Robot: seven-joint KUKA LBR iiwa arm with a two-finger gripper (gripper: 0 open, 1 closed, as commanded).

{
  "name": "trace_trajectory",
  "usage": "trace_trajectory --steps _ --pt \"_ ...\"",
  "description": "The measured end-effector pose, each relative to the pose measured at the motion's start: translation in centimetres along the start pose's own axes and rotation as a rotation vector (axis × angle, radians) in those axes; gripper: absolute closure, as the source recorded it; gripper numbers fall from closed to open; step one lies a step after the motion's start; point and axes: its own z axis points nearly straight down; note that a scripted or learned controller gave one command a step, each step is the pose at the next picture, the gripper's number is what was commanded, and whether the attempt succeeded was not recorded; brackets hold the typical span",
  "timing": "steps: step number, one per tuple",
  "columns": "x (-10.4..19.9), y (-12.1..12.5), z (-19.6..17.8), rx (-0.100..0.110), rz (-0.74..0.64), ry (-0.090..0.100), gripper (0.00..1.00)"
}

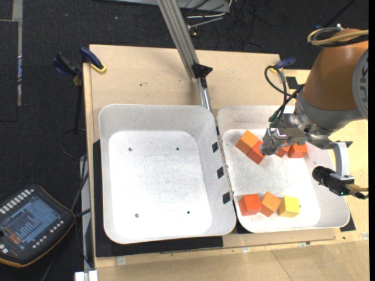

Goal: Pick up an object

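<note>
The pendant point(26, 224) lies nearest the camera, off the bench's point(146, 78) lower left corner; its screen shows lines of text, too small to read. No brand or label is legible anywhere.

The left bin point(117, 122) is the largest item on the bench and carries only a few dark specks. The right bin point(334, 218) holds all the blocks. The arm point(340, 86) reaches in over the right bin's far right corner, and its bulk hides part of that corner. The gripper point(274, 140) sits low in the far half of the right bin, just beside an orange block point(251, 146) on its left and red blocks point(293, 150) on its right. I cannot tell how far the claw is open, nor whether anything sits between its tips; nothing is plainly lifted.

Along the near edge of the right bin three blocks stand in a row, touching or nearly so: red-orange point(250, 204), orange point(270, 203), yellow point(289, 206).

The risks, as I judge them: the claw comes down between tightly packed blocks, so a tip may land on top of one and push it aside instead of straddling it. It may also pinch a corner only, and the tilted orange block could slip out on the lift. Two blocks might be nudged together and jam.
</note>
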Motion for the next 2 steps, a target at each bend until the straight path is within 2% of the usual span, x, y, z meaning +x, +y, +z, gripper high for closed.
trace_trajectory --steps 2 --pt "10.2 0.8 2.6 0.002 0.001 -0.001 1.0"
